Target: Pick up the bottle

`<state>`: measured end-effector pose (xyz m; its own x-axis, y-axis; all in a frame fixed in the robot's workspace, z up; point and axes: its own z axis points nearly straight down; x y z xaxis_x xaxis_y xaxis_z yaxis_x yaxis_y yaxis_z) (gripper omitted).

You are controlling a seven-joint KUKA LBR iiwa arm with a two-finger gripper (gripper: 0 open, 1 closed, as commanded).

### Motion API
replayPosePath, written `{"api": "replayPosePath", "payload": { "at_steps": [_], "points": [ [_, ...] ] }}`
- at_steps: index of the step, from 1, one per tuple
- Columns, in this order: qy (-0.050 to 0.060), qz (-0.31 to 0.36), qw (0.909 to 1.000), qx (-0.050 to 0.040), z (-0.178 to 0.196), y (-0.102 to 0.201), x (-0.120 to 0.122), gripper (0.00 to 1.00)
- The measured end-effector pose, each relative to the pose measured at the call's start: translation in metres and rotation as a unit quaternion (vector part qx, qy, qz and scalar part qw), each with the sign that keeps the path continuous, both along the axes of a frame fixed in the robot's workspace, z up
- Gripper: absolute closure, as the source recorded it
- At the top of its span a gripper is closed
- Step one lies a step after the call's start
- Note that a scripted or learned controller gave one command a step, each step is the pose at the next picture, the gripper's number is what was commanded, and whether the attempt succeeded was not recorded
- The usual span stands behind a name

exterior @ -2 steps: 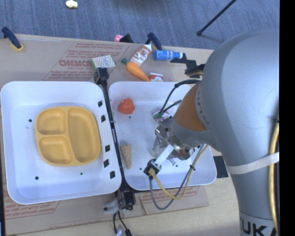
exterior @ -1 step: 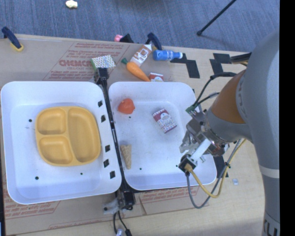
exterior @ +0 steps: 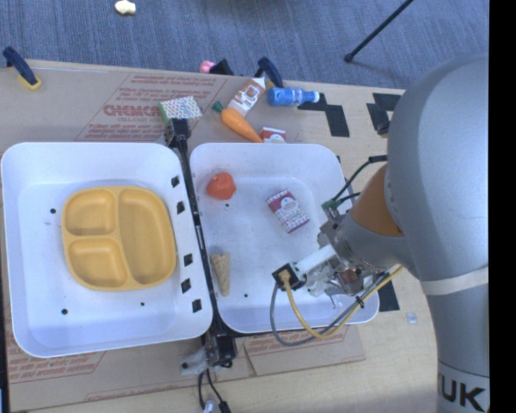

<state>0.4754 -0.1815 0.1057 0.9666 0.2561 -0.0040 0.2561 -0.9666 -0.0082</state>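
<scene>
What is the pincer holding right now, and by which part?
Cannot be told. The pincer sits low at the right bin's near-right corner, its tips hidden by the wrist and cables. The bottle lies outside the bins on the cardboard beyond them.

Bins smooth glossy white plastic; divided tray matt yellow plastic; counter matt brown cardboard; arm smooth grey metal.

Two white bins, one yellow tray, one bottle, one carrot, one cone
</scene>
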Motion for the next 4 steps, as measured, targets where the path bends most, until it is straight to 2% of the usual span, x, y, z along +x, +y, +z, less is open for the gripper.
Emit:
{"api": "replayPosePath", "payload": {
  "at_steps": [1,2,3,4],
  "points": [
    [-0.002,-0.026,0.9997,-0.0014,0.083,-0.024,0.001,1.00],
    [0.000,-0.025,0.9997,-0.0006,0.034,0.021,0.000,1.00],
    [-0.001,-0.022,0.9997,-0.0012,0.098,-0.019,0.001,1.00],
    [0.000,-0.010,1.0000,-0.0004,0.023,0.042,0.000,1.00]
  ]
}}
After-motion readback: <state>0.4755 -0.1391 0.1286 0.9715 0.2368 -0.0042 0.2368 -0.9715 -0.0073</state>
